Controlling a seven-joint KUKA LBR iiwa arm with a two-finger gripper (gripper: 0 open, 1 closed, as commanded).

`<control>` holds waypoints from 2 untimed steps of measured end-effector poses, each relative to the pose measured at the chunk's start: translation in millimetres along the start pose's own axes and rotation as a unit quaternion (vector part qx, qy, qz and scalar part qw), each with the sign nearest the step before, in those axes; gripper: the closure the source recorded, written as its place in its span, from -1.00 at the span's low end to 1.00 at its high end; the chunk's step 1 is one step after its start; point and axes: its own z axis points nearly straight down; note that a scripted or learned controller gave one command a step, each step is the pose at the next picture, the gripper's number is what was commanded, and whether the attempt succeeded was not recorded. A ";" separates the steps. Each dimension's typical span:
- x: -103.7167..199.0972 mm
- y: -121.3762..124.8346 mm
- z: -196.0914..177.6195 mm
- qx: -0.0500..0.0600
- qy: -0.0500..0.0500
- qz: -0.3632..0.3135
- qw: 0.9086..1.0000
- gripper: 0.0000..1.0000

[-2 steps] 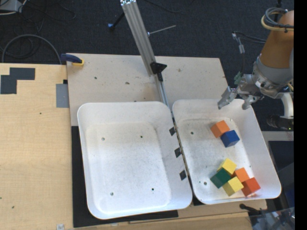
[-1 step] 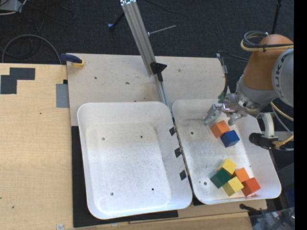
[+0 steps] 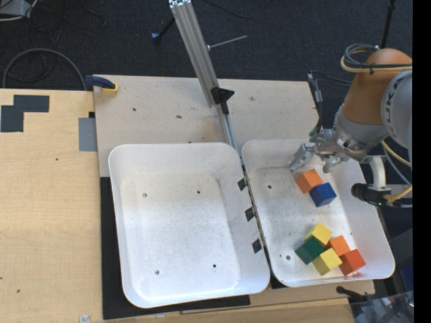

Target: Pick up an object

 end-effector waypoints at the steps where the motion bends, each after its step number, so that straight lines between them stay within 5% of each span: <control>1: -21.8 -21.9 -244.8 -0.005 -0.001 0.000 1.000 -1.00; 2: -20.7 -22.2 -239.0 0.000 0.000 -0.001 1.000 -1.00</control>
